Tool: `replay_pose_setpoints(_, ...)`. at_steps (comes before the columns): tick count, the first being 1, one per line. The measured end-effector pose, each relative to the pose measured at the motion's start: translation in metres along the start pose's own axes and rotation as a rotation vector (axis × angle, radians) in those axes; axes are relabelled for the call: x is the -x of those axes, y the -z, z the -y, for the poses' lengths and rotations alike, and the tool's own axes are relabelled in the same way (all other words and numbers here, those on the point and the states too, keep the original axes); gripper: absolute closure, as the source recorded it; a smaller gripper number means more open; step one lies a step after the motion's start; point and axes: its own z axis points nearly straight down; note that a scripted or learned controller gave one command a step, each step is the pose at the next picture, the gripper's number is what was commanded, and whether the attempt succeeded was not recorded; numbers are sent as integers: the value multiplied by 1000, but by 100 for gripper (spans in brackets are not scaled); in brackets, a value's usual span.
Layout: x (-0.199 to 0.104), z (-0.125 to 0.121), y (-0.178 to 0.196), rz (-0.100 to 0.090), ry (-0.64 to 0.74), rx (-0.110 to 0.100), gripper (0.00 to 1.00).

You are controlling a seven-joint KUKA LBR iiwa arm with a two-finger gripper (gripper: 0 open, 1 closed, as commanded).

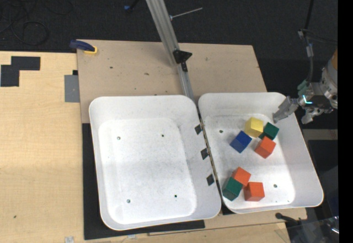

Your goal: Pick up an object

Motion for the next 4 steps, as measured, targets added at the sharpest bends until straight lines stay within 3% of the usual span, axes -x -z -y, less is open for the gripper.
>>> replay_pose_setpoints(1,0,-1,2,1,0,4,0)
replay_pose_setpoints(3,-3,-12,-108,-1,-2,-3,0)
replay_pose_setpoints(4,0,-6,-153,2,-2,6,0)
